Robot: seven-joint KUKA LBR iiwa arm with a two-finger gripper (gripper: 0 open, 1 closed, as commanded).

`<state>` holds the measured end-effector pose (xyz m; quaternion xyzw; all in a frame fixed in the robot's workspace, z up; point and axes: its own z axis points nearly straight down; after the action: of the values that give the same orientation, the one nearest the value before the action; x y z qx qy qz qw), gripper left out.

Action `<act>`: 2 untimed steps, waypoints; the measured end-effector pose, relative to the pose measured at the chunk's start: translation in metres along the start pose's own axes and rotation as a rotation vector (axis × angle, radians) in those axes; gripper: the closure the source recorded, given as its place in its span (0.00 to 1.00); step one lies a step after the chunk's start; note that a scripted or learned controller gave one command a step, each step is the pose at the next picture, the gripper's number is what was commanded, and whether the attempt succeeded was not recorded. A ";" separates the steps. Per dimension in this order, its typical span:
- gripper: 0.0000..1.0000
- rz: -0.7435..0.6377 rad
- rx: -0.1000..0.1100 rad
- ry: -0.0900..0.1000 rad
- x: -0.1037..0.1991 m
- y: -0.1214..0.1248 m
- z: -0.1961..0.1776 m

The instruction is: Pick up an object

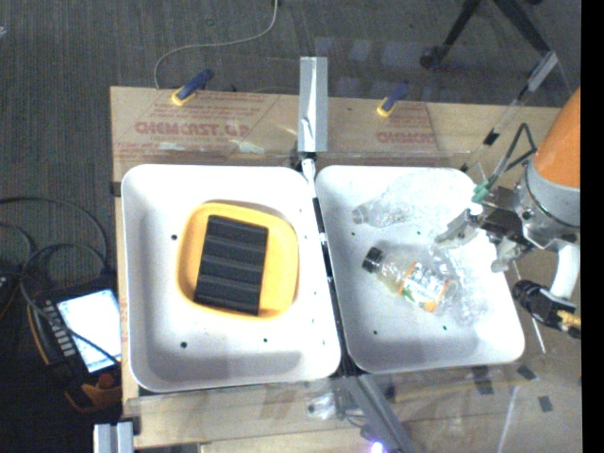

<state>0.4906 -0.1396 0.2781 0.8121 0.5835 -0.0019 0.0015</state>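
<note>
In the right-hand shallow white plastic bin (363,343) lie two crushed clear plastic bottles: one with a black cap and an orange-and-green label (408,278) near the bin's middle, its cap end pointing toward the centre divider, and a second, label-less crumpled clear bottle (389,207) nearer the far wall, well apart from the first. The left-hand white bin (151,347) holds a yellow rounded-square plastic tray carrying a black ribbed block (232,263). The grey arm's gripper (477,226) hangs over the right side of the right bin, just beside the labelled bottle's crumpled end; whether the jaws are parted or closed cannot be told from this slanted view, and nothing can be seen between them. The labelled bottle looks the likelier target. Judging by its flattened body, it should be very light, springy rather than stiff, and slippery on its clear film-like walls, so it may squirm or pop out under a pinch. The firmest hold is probably across the neck just behind the black cap, or across the labelled waist where the folds give some bite
</note>
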 end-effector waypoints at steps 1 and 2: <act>0.00 -0.027 0.005 0.004 -0.003 0.050 0.117; 0.00 -0.185 -0.014 0.004 0.017 0.001 0.187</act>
<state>0.4970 -0.1252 0.0911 0.7548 0.6559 0.0038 0.0059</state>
